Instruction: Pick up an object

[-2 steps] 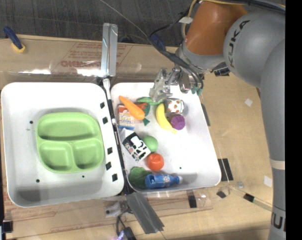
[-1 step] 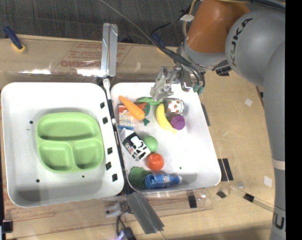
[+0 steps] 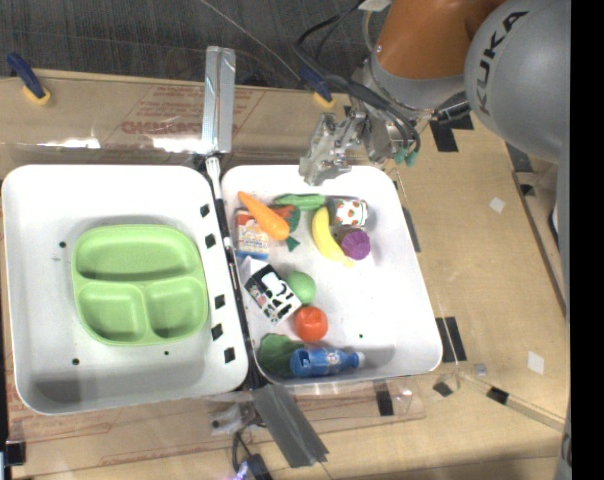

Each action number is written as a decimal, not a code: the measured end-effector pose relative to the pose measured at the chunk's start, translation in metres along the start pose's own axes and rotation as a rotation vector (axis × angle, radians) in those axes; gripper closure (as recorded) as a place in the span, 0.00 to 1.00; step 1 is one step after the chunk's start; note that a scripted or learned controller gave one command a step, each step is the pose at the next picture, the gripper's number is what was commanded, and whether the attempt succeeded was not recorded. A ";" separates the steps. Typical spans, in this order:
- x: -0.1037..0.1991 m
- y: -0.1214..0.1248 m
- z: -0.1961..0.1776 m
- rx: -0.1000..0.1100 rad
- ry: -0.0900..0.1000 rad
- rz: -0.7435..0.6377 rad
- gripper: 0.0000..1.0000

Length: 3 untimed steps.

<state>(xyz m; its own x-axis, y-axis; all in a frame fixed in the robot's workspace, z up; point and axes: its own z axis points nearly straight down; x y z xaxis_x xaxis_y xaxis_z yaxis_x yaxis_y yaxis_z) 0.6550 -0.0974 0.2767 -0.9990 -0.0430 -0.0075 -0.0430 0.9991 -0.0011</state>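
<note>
Blue bottle, orange ball, banana all lying loose in right bin, gripper hovering above far rim, grasping nothing, finger spread unclear, pick not begun.

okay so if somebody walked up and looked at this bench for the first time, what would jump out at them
Most likely the big grey arm with its orange band, reaching in from the upper right, its gripper over the far rim of the right bin. Next, the bright pile in that bin: a banana, a carrot, a purple ball and a blue bottle. The left bin holds a lime-green divided tray.
</note>
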 end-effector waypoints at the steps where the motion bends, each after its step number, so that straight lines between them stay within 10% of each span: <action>1: -0.003 0.004 -0.019 0.000 0.003 -0.023 1.00; 3: -0.004 0.035 -0.014 -0.002 0.009 -0.181 1.00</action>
<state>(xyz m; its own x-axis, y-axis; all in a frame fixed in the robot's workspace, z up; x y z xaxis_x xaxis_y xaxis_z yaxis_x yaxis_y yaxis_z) 0.6569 -0.0622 0.2907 -0.9751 -0.2219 0.0012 -0.2219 0.9751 0.0006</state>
